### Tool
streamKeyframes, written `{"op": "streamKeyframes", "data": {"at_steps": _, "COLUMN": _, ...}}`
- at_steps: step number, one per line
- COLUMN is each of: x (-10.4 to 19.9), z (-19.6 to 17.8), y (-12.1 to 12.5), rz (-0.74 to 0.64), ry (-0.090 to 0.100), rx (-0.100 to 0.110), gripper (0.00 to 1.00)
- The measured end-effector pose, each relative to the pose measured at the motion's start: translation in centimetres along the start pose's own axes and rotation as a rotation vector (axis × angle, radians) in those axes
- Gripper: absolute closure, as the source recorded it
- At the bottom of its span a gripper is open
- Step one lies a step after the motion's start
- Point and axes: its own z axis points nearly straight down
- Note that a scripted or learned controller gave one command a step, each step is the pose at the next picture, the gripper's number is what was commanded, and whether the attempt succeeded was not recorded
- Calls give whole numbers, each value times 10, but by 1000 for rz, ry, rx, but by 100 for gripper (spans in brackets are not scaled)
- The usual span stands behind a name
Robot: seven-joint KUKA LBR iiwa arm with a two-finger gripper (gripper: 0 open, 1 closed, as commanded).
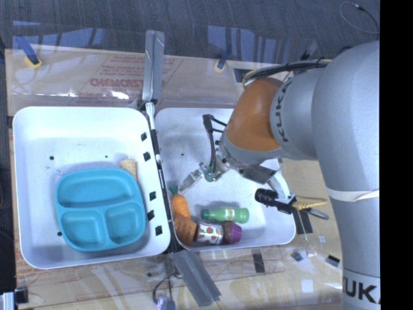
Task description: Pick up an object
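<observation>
Dark carpet lies behind a surface that carries two shallow white bins side by side. In the left bin [39,147] sits a blue divided tray [100,208] with a pale object just beside its upper right corner. The right bin [187,124] holds a carrot [181,206], a green bottle [224,214] and a small printed bottle with a purple end [216,233], all crowded near its front edge. The pincer [203,172] hangs over the middle of this bin; I cannot tell whether it is spread or closed, and nothing visible sits in it. The green bottle, a likely pick, lies on its side just in front of the pincer, towards the bin's near wall. It looks light, rigid and smooth, probably apt to roll, so gripping across its middle seems best
</observation>
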Motion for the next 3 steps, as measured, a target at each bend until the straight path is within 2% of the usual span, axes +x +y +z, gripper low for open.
{"op": "streamKeyframes", "data": {"at_steps": 1, "x": -22, "z": -1, "y": 38, "rz": -21, "ry": -2, "rx": -1, "gripper": 0}}
{"op": "streamKeyframes", "data": {"at_steps": 2, "x": -50, "z": -2, "y": 85, "rz": -148, "ry": -2, "rx": -1, "gripper": 0}}
{"op": "streamKeyframes", "data": {"at_steps": 3, "x": -50, "z": -13, "y": 87, "rz": -153, "ry": -4, "rx": -3, "gripper": 100}}
